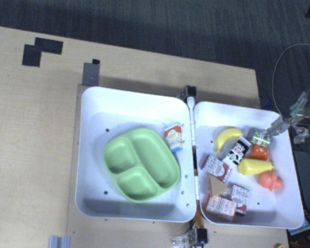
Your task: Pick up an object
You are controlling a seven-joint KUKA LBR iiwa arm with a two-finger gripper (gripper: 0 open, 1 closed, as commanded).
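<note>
Cartons crowd the near end of the right bin (pixel 295 211), where we see a red-and-white patterned box (pixel 222 207) lying against the front wall, a smaller checked one (pixel 240 192) just behind it and a brown wedge (pixel 217 185) beside them. Farther back we find a pink toy (pixel 270 181), a yellow pear-shaped fruit (pixel 254 167), a pink-checked carton (pixel 217 167), a black-and-white carton (pixel 237 151), a red-orange piece (pixel 259 153) and a banana (pixel 227 138), all close together. In the left bin (pixel 87 157) a green divided plate (pixel 140 163) lies flat, a small red, white and blue carton (pixel 174 137) just off its far right rim. At the far right the gripper (pixel 261 139) hangs low above the red-orange piece; whether it is spread or pinching, we cannot tell.
</note>
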